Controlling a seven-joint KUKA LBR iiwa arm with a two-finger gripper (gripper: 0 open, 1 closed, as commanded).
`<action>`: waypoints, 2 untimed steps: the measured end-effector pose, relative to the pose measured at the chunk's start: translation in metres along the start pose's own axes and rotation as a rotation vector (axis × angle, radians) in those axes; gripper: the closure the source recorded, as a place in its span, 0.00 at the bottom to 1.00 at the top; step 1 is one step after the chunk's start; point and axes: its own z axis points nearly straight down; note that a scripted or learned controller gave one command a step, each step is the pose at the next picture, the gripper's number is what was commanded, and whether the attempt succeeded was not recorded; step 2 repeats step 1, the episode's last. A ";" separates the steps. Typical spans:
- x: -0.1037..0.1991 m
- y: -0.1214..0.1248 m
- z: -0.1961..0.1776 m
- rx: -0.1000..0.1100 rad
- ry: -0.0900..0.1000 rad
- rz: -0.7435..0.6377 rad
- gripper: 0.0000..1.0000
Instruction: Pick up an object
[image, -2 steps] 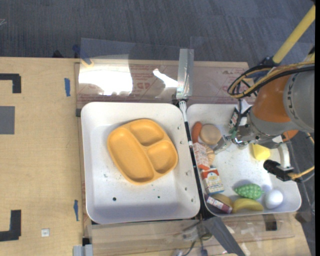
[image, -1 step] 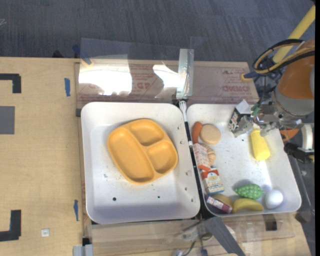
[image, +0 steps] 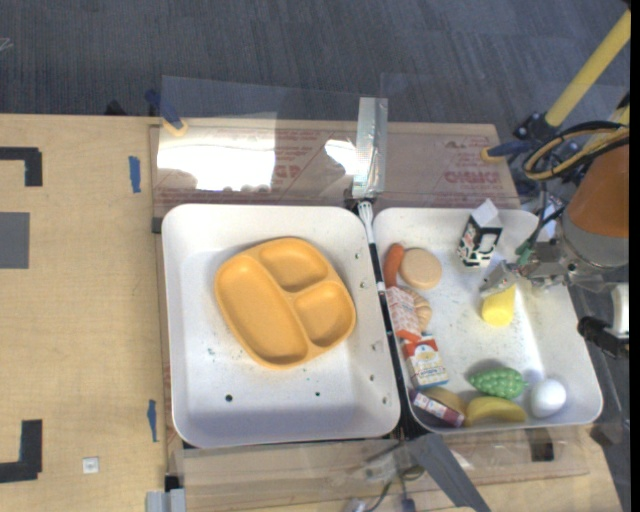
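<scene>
We log, left bin (image: 190, 300): one orange divided plate (image: 285, 300), central. Right bin (image: 570, 330): yellow piece (image: 499, 306) at centre, the gripper (image: 505, 275) directly at its 12 o'clock, touching or nearly so; we cannot tell how the jaws stand. Small black-and-white carton (image: 480, 240) at the yellow piece's 11 o'clock. Round tan item (image: 421, 269) at its 10 o'clock, beside an orange-red piece (image: 394, 262). Green item (image: 497, 381), white ball (image: 547, 397) and yellow banana-like piece (image: 494, 409) at 6 o'clock, possibly touching.

Orange plate (image: 285, 300), white bins (image: 190, 330)
</scene>
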 end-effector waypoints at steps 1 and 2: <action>-0.001 0.002 0.029 0.019 0.014 -0.027 0.00; -0.001 0.002 0.029 0.019 0.014 -0.027 0.00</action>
